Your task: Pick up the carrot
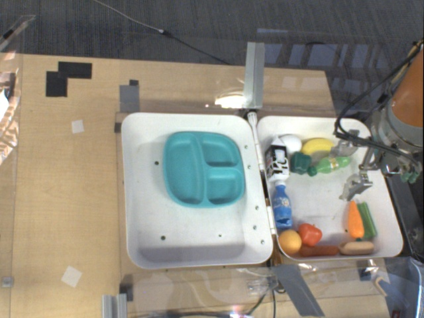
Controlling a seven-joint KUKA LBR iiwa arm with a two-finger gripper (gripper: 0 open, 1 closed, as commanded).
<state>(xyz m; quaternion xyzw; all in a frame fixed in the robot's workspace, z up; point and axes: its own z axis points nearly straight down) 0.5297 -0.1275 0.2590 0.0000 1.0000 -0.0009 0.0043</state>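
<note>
The carrot (355,220) is a short orange piece lying lengthwise near the right wall of the right bin (324,197). A green stick-like vegetable (367,220) lies right against its right side. My gripper (360,183) hangs over the right bin just above the carrot's upper end, slightly to the left of it. The arm comes in from the right edge with its orange band (409,105) above. Nothing shows in the gripper's grasp.
The right bin also holds a yellow lemon (317,146), a green bottle (322,165), a black-and-white bottle (277,161), a blue bottle (281,206), an orange fruit (289,242), a red vegetable (309,233) and a tan bun (356,247). A teal divided plate (204,169) lies in the left bin (142,230).
</note>
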